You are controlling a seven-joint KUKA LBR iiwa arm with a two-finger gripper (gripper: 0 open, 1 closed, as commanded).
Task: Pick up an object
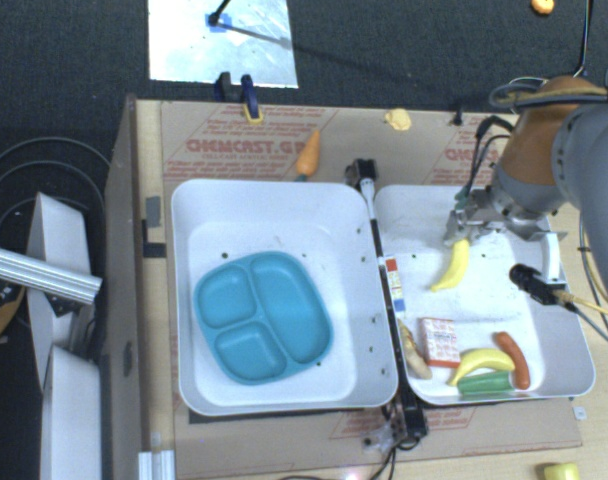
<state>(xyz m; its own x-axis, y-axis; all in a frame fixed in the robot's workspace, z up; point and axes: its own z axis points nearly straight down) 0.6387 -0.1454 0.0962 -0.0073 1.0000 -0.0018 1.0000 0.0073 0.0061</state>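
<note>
End effector (471,221) sits at the top of a curved yellow plastic banana (452,266) in the right bin (564,363); grip state unclear. Left bin (189,268) holds a glossy blue three-compartment tray (262,315). Cardboard beneath reads "CHEMCAST".

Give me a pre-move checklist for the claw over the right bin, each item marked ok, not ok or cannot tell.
1. Claw positioned above a target: ok; it sits at the upper end of the yellow banana in the right bin.
2. Banana held by the claw: cannot tell; the contact point is hidden under the wrist.
3. Banana free of neighbours: ok; it lies apart from the small box, the second banana, the green piece and the red sausage.
4. Room from the bin wall: ok; the banana lies away from the divider.
5. Left bin undisturbed: ok; the blue tray lies flat.
</note>
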